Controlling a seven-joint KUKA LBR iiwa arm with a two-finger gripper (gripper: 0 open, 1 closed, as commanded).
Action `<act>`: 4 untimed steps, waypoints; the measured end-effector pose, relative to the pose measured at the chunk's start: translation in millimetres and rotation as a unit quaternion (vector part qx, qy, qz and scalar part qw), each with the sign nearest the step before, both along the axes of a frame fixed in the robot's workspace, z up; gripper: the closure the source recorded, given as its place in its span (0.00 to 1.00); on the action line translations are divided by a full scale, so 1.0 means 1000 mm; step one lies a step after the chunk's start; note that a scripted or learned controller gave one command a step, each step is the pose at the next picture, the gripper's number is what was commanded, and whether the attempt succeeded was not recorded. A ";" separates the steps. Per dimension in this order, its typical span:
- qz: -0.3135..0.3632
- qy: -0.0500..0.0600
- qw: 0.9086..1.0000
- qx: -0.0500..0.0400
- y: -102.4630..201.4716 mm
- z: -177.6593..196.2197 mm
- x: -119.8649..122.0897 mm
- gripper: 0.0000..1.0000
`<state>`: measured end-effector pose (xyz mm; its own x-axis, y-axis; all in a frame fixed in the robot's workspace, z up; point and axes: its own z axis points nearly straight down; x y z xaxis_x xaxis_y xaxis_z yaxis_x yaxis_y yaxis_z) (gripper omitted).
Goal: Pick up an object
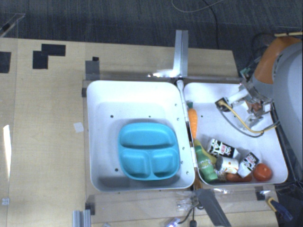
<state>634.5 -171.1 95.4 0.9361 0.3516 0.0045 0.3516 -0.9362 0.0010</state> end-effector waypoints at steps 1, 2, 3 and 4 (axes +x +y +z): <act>0.048 -0.001 0.999 0.000 -0.033 -0.008 -0.001 0.00; -0.038 -0.002 0.999 0.000 -0.024 -0.007 -0.079 0.00; -0.037 -0.007 0.999 0.000 -0.024 0.006 -0.076 1.00; -0.075 -0.002 0.997 -0.001 -0.034 -0.008 -0.028 1.00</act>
